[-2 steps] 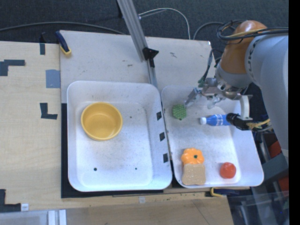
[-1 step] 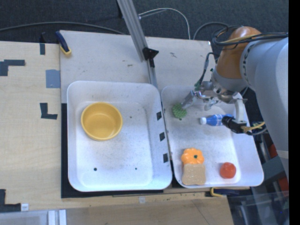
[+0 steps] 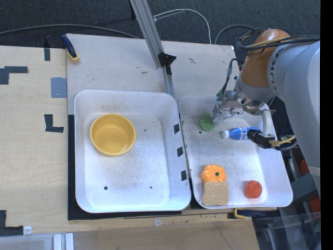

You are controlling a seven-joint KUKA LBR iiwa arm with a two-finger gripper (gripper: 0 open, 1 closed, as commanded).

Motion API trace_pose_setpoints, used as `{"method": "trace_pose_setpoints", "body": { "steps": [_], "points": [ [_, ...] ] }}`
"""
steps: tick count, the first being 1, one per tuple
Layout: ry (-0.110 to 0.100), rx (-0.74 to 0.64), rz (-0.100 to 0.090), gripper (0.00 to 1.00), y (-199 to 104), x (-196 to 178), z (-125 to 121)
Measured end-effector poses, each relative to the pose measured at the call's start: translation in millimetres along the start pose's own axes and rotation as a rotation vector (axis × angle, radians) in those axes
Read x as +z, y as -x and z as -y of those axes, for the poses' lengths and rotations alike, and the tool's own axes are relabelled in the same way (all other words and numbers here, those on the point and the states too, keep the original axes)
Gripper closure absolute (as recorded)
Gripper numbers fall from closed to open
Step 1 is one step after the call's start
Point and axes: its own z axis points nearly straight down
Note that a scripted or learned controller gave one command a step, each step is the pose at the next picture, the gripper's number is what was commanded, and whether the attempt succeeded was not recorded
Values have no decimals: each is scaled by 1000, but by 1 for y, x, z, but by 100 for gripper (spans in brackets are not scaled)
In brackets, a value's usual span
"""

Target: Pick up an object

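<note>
In the right bin [image 3: 270, 163] I see my gripper [image 3: 217, 115] low, with a green object [image 3: 207, 123] just left of the fingers; I cannot tell their state. Right of them lies a blue bottle [image 3: 238, 134]; well below sit a small pumpkin [image 3: 214, 174], bread [image 3: 215, 194] and a tomato [image 3: 253, 189].

Both white bins [image 3: 83, 155] look like smooth plastic with fine dark specks, and the yellow bowl [image 3: 113, 134] has a matt plastic look. The counter [image 3: 26, 139] at the left shows pale wood grain. The arm [image 3: 291, 72] has a smooth grey shell with a glossy orange band [image 3: 260, 56].
</note>
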Motion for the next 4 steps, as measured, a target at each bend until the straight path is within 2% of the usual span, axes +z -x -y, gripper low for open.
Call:
{"method": "trace_pose_setpoints", "body": {
  "steps": [1,2,3,4],
  "points": [
    [7,0,1,100,-3,-63,-5],
    [5,1,0,100,-3,-116,-6],
    [-2,1,1,100,-4,-85,-5],
    [-2,-2,-1,100,-51,-85,9]
  ]
}}
